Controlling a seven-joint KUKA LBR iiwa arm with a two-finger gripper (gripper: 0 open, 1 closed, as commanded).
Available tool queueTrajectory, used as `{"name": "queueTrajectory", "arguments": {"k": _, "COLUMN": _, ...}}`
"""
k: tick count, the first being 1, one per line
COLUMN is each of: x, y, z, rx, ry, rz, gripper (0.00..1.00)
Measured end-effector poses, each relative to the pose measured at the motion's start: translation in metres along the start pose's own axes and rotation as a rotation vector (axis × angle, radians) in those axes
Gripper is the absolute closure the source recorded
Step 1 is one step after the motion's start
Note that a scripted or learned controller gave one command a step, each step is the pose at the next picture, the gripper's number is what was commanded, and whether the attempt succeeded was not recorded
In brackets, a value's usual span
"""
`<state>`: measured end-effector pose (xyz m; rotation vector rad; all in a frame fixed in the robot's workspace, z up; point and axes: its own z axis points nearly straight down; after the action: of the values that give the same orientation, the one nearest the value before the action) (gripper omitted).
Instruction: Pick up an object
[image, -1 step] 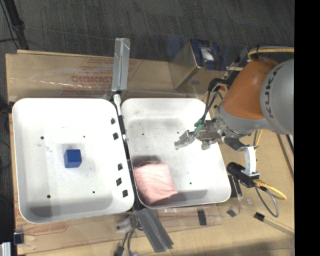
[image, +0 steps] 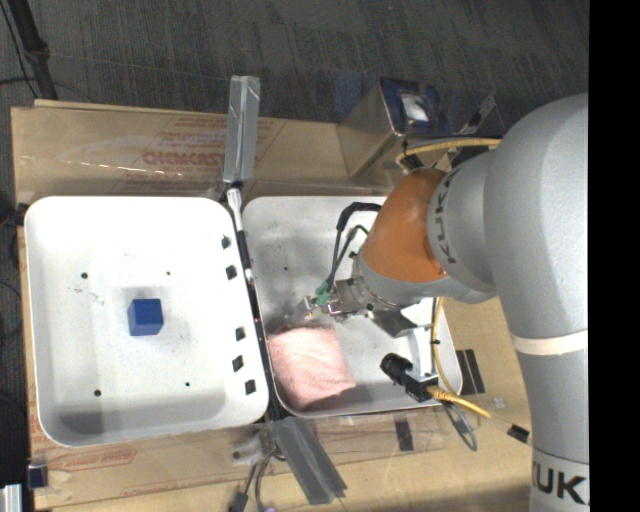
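Note:
A pink cloth-like block (image: 310, 367) lies in the right bin (image: 290, 240), near its front left corner. A small blue cube (image: 146, 316) sits in the left bin (image: 60, 250), a little left of its middle. My gripper (image: 328, 300) hangs low over the right bin, just above the pink block's far edge, with the orange-banded wrist behind it to the right. A small green bit shows at the gripper tip. The wrist hides how the gripper stands.
A metal divider (image: 240, 250) with black clips separates the two bins. The grey arm (image: 530, 250) covers the right bin's right side. Cardboard (image: 120, 150) lies under the bins at the back.

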<state>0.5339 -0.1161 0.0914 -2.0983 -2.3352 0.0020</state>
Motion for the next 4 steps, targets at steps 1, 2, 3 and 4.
{"name": "queueTrajectory", "arguments": {"k": 1, "x": 0.014, "y": -0.009, "z": -0.003, "rx": 0.004, "ry": 0.002, "rz": 0.032, "gripper": 0.0}}
{"name": "queueTrajectory", "arguments": {"k": 2, "x": 0.07, "y": -0.05, "z": -0.1, "rx": -0.001, "ry": 0.0, "rz": -0.183, "gripper": 0.0}}
{"name": "queueTrajectory", "arguments": {"k": 3, "x": 0.007, "y": -0.031, "z": 0.0, "rx": -0.001, "ry": 0.0, "rz": -0.109, "gripper": 0.0}}
{"name": "queueTrajectory", "arguments": {"k": 4, "x": 0.007, "y": -0.031, "z": 0.0, "rx": -0.001, "ry": 0.0, "rz": -0.109, "gripper": 0.0}}
